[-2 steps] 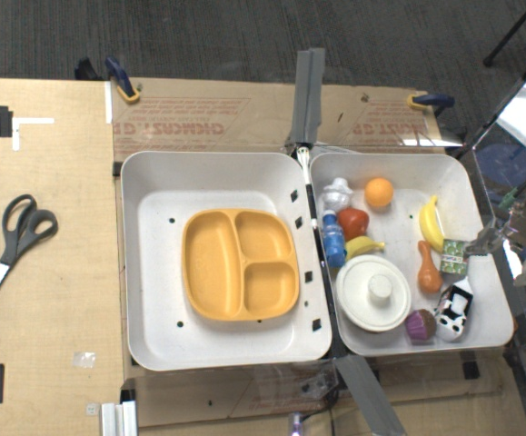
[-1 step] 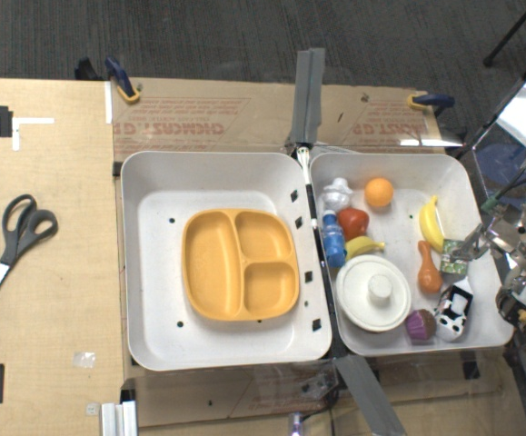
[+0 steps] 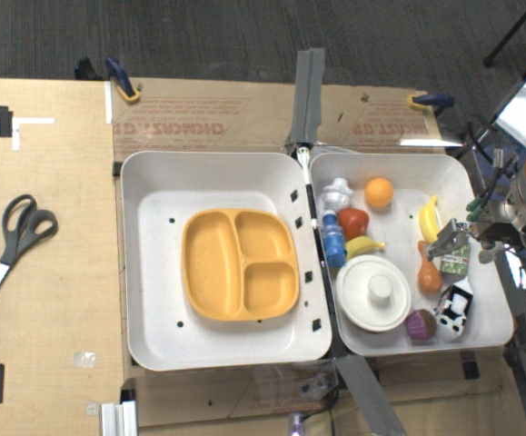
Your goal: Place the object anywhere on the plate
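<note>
Plate (image 3: 241,264): you find this yellow, three-compartment dish lying flat in the middle of the left bin (image 3: 144,243), with all three compartments bare.

Turn to the right bin (image 3: 399,163), where the candidate objects lie. Along its left wall you see a small white figure (image 3: 337,193), a blue bottle (image 3: 333,240) below it, a red pepper-like item (image 3: 354,221) and a short yellow piece (image 3: 364,245). An orange ball (image 3: 379,193) sits near the upper middle. A round white lidded dish (image 3: 373,292) occupies the lower middle, with a purple item (image 3: 419,326) just beside its lower right edge. Toward the right wall you see a banana (image 3: 429,217), an orange drumstick-shaped item (image 3: 427,271), a small green-labelled packet (image 3: 455,261) and a black-and-white cow figure (image 3: 454,310).

The gripper (image 3: 451,237) reaches in from the right edge and sits just above the packet and the drumstick-shaped item. You cannot tell from this view how it is set or whether it grasps anything.

Outside the bins, scissors (image 3: 13,234) lie on the bench at the left, well apart from the plate.
</note>
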{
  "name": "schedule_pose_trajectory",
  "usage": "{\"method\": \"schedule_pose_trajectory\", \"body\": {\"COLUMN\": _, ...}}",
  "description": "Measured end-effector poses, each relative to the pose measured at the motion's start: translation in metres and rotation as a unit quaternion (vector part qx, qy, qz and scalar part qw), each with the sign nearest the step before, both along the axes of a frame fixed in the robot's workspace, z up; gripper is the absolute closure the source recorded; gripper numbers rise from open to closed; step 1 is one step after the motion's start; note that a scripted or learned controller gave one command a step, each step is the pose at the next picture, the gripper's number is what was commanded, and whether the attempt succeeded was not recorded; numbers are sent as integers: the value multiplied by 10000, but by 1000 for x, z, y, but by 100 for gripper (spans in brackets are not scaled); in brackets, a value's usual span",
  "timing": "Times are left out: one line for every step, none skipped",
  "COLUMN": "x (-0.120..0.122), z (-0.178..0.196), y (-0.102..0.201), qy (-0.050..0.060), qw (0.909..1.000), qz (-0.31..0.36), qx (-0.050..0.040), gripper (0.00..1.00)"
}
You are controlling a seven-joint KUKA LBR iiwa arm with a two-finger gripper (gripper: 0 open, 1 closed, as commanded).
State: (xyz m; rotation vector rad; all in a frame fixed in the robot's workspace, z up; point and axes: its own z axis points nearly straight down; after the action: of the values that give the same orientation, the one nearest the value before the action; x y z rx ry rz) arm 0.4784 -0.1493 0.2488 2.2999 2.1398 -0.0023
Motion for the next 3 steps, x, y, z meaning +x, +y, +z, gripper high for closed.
{"method": "schedule_pose_trajectory", "body": {"x": 1, "z": 8, "y": -1, "qy": 5, "qw": 10000, "qz": -3, "qx": -5, "gripper": 100}}
{"method": "schedule_pose_trajectory", "body": {"x": 1, "z": 8, "y": -1, "qy": 6, "qw": 10000, "qz": -4, "qx": -4, "gripper": 0}}
{"method": "schedule_pose_trajectory", "body": {"x": -1, "z": -37, "y": -28, "qy": 15, "qw": 9968, "qz": -796, "qx": 5, "gripper": 0}}
